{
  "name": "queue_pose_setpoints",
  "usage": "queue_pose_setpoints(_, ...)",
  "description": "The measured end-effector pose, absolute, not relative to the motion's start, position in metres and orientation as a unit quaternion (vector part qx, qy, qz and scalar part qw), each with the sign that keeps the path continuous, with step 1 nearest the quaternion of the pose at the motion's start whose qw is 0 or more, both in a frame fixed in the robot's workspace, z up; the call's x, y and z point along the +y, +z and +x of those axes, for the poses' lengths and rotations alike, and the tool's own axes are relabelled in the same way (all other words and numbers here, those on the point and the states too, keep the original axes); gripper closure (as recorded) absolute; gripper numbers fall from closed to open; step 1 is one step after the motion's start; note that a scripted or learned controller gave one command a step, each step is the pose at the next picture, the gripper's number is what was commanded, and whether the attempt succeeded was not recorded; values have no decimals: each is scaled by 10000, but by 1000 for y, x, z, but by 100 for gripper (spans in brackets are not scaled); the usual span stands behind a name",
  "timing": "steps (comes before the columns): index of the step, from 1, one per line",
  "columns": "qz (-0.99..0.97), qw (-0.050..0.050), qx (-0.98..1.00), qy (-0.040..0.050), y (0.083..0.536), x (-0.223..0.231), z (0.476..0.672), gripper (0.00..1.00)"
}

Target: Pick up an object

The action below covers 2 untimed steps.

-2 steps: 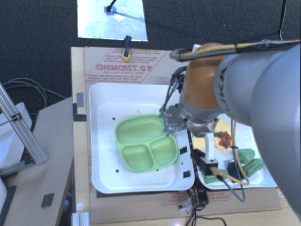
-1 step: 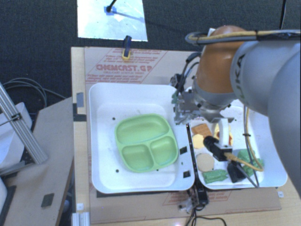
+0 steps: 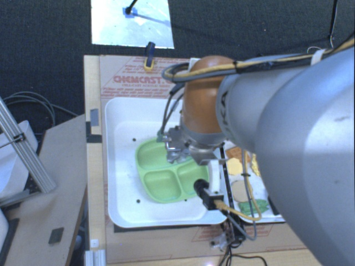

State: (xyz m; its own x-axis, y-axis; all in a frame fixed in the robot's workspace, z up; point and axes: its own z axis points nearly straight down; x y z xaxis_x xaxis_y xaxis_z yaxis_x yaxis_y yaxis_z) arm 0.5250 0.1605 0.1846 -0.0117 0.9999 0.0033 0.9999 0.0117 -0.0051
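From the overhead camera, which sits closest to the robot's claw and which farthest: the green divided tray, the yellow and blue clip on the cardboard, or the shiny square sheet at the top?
1. Green divided tray, in the left bin, directly beneath the gripper.
2. Yellow and blue clip, on the cardboard beyond the bin.
3. Shiny square sheet, at the top, farthest away.

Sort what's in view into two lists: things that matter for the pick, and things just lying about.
For the pick:
- gripper, low over the left bin
- green divided tray, lying in that bin under the gripper
- left white bin

Lying about:
- yellow and tan items in the right bin, mostly hidden by the arm
- yellow-handled clip on the board behind the bins
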Motion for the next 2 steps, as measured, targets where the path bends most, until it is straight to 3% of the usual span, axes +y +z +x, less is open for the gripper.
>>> queue_pose_setpoints(1, -7090, -16, -7052, 3, 210, 78, 523, 100)
queue_pose_setpoints(2, -7104, -5, -7038, 15, 202, -17, 492, 100)
